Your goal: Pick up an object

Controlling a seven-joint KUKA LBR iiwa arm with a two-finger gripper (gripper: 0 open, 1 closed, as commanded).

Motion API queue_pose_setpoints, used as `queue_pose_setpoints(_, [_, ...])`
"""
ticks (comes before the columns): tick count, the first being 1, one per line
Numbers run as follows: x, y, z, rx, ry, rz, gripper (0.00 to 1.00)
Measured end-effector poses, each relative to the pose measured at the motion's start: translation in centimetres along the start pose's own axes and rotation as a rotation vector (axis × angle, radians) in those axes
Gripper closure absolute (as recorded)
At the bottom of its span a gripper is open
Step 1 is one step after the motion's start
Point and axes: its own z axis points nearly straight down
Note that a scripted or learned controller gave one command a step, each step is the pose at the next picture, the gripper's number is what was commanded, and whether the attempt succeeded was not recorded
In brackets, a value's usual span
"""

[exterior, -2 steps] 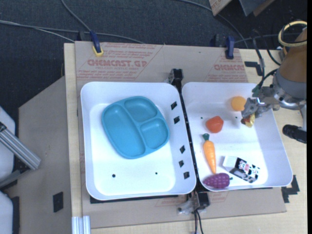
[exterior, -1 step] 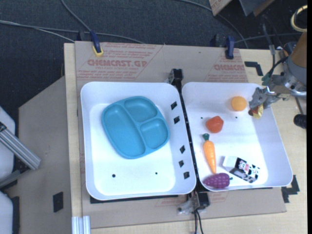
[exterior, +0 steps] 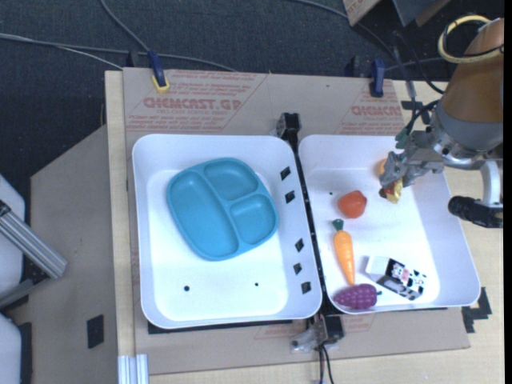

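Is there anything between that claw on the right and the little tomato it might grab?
Nothing visible. The gripper hovers over the right bin's far side with a small yellow-and-red thing right at its tip; bare white floor separates it from the tomato. The carrot lies beyond.

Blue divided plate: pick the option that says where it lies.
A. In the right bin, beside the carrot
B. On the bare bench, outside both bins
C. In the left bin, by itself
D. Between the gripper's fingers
C. The blue divided plate rests flat on the floor of the left bin, while the carrot lies in the right bin.
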Motion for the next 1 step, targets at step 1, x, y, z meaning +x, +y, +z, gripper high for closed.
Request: queue_pose_setpoints(1, [4.34, -0.41, -0.39, -0.001, 0.0, 0.001, 1.0])
